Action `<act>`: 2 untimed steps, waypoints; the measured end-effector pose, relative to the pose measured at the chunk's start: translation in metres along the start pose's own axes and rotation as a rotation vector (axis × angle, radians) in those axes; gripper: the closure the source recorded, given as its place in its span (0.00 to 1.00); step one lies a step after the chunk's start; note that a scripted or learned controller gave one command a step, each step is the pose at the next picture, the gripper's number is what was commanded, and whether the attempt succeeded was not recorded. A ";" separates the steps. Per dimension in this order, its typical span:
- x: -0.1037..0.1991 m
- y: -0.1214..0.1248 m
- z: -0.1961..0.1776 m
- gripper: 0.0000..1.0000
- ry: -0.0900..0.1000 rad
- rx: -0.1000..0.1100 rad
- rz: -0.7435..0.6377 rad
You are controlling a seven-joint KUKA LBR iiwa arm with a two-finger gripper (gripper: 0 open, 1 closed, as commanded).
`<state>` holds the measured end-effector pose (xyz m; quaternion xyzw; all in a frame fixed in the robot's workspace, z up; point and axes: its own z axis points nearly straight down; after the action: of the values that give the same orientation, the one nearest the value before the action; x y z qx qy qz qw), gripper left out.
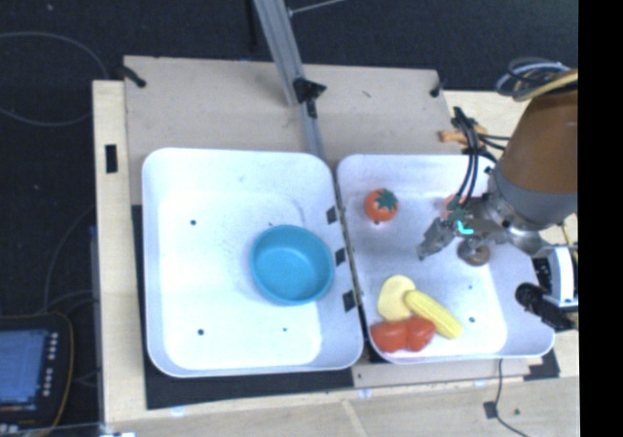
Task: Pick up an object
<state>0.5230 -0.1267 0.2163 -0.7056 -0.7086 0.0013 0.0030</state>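
Observation:
My gripper (452, 246) hovers over the middle of the right bin (506, 323), its fingers spread open with only bare bin floor between them. A small red tomato with a green top (382, 204) lies to its upper left, apart from it. Below the gripper, near the bin's front edge, a yellow banana-like piece (435, 314) rests against a pale yellow lump (392, 295) and a red pepper-like piece (402, 335). A blue bowl (291, 265) sits in the left bin (185, 192).
A grey metal pole (277, 26) slants up from the back of the bench between the bins. Cables (472, 148) hang by the arm's wrist at the right bin's back right corner. The bins' shared wall (341, 240) carries small black clips.

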 end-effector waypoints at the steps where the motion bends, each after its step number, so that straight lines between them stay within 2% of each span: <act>1: 0.000 0.001 -0.003 0.00 -0.001 -0.006 0.000; 2: -0.007 0.007 0.043 0.00 -0.004 -0.002 0.006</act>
<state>0.5300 -0.1331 0.1733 -0.7076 -0.7066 0.0021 0.0011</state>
